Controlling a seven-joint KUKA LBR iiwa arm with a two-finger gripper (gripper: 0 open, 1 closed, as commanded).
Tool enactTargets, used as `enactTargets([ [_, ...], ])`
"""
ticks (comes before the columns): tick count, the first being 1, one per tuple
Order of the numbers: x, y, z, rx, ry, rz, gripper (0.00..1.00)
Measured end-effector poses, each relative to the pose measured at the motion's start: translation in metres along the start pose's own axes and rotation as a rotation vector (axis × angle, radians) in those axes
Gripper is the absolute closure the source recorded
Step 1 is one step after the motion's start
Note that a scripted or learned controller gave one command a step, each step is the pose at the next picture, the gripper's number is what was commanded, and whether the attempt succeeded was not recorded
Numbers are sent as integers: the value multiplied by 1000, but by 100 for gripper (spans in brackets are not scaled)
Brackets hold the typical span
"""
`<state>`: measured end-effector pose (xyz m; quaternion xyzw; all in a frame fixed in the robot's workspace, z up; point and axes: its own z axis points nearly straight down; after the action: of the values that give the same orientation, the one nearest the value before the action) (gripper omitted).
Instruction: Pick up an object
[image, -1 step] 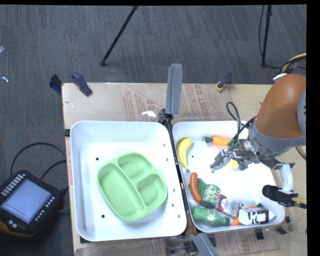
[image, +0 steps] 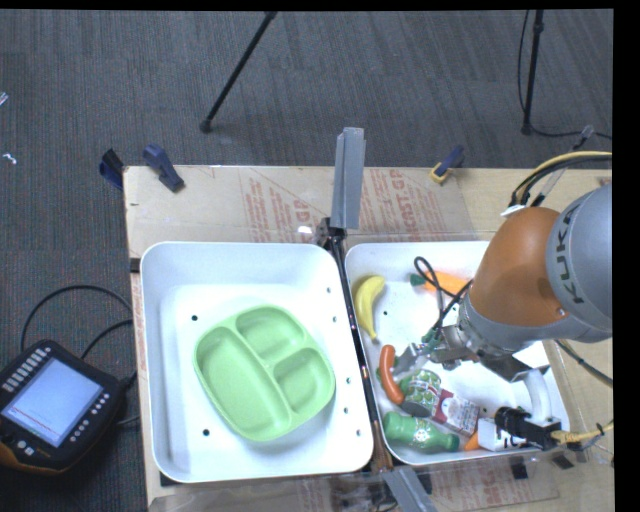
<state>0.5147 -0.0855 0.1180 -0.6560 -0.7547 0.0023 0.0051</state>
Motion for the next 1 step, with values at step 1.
enactTargets([
  [1,1,-12,33,-1,0,-49,0],
])
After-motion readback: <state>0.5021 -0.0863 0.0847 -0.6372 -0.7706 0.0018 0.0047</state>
